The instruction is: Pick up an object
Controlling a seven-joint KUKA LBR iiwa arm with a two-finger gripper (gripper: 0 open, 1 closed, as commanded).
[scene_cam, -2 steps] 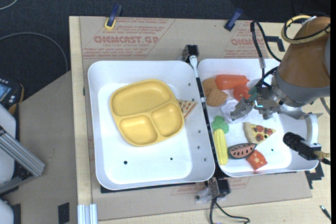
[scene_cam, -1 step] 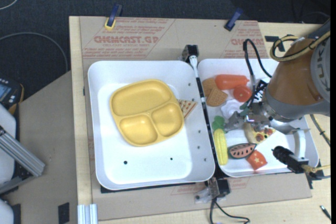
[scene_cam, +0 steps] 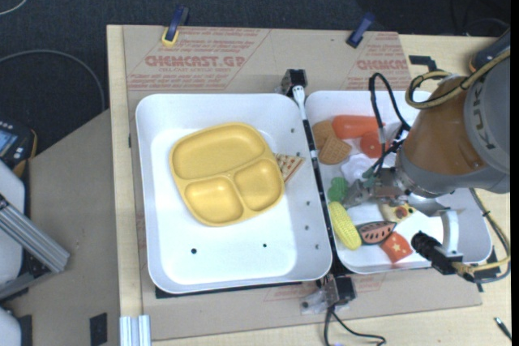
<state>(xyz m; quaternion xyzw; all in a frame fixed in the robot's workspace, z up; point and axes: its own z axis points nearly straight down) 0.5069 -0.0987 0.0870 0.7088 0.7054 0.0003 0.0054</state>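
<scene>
- While the grey arm with its orange band (scene_cam: 442, 134) reaches in from three o'clock, its two-finger gripper (scene_cam: 375, 189) sits low over the middle of the right shallow white bin (scene_cam: 478, 243).
- Whether the fingers are apart or together I cannot tell; the wrist and cables hide them.
- Small toy foods lie in that bin: a yellow plastic corn cob (scene_cam: 344, 224) at seven o'clock of the gripper, a red watermelon slice (scene_cam: 375, 232) at six, a red-orange block (scene_cam: 396, 248) beside it.
- At twelve o'clock lie an orange-red carrot-shaped piece (scene_cam: 355, 126) and a tan cookie-like piece (scene_cam: 332, 150).
- At nine o'clock, a green leafy piece (scene_cam: 337, 190) lies near the gripper.
- Across the divider, the left shallow white bin (scene_cam: 162, 239) holds a yellow three-compartment plastic plate (scene_cam: 225, 173), with a tan pizza-like wedge (scene_cam: 289, 166) touching its three o'clock edge.
</scene>
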